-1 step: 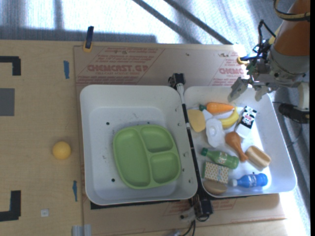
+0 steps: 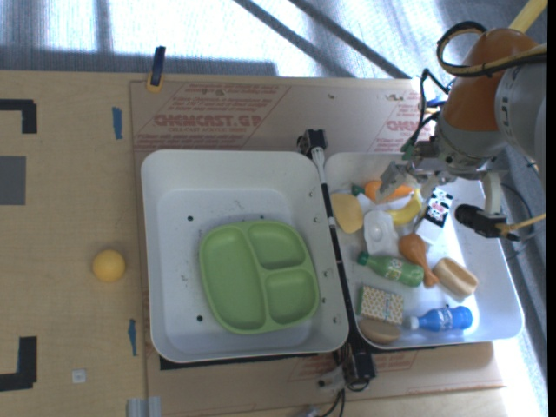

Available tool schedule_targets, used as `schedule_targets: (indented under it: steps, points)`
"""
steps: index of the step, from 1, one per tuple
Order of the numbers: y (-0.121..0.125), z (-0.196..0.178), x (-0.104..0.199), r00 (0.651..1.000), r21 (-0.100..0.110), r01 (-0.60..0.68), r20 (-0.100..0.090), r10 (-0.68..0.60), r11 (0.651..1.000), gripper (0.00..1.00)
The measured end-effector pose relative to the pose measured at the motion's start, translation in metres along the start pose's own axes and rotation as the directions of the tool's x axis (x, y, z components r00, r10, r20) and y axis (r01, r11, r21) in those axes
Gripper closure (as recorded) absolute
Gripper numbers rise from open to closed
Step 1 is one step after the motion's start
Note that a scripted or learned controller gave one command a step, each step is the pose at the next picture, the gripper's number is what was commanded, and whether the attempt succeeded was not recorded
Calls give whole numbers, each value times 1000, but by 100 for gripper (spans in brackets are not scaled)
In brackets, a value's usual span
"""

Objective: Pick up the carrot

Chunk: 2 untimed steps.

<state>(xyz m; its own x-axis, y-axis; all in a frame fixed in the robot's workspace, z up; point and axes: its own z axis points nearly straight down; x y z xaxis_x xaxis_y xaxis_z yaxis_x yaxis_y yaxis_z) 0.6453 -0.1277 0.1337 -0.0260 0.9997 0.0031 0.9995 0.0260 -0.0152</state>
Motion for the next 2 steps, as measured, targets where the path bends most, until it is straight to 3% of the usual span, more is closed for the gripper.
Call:
schedule_targets:
  steps: [1,2]
  points:
    - [12,11,-8,994,-17,-106,2,106,994,0]
    - [14,14,-1,996,-23,-89,8,89,996,0]
